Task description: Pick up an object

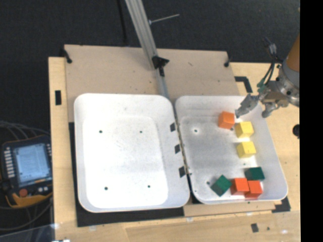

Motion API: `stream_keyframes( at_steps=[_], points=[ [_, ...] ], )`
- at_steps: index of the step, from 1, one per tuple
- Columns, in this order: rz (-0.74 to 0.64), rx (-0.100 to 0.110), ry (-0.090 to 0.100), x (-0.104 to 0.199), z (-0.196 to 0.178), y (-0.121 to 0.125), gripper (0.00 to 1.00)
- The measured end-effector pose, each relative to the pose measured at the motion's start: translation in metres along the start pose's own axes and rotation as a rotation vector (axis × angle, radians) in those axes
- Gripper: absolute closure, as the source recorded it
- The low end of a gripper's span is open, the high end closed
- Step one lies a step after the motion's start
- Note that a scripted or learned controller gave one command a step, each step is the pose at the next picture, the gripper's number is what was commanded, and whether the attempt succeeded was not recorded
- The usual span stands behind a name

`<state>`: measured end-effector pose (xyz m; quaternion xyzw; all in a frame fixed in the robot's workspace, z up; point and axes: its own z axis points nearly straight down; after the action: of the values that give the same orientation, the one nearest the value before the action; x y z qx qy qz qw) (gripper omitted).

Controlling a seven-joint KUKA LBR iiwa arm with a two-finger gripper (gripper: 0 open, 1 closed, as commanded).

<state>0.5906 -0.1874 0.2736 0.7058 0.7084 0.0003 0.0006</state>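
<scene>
Now | pre-grasp | gripper [256, 106] open, holding nothing, at right bin's [202, 150] upper right, beside orange cube [226, 120] | next: descend, straddle cube, close

two shallow white bins side by side on the bench: left bin [81, 150], right bin [202, 155]. seven blocks in all, every one in the right bin. three orange blocks [226, 120] [240, 185] [255, 188]. two yellow blocks [244, 129] [246, 148]. two green blocks [220, 185] [255, 174].
</scene>
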Motion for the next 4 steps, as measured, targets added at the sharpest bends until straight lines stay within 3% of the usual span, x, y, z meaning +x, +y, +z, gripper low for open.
stream_keyframes(
  at_steps=[1, 4],
  points=[
    [0.000, 0.000, 0.000, 0.000, 0.000, 0.000, 0.00],
    [0.005, 0.004, -0.002, -0.018, 0.141, -0.008, 0.00]
  ],
)
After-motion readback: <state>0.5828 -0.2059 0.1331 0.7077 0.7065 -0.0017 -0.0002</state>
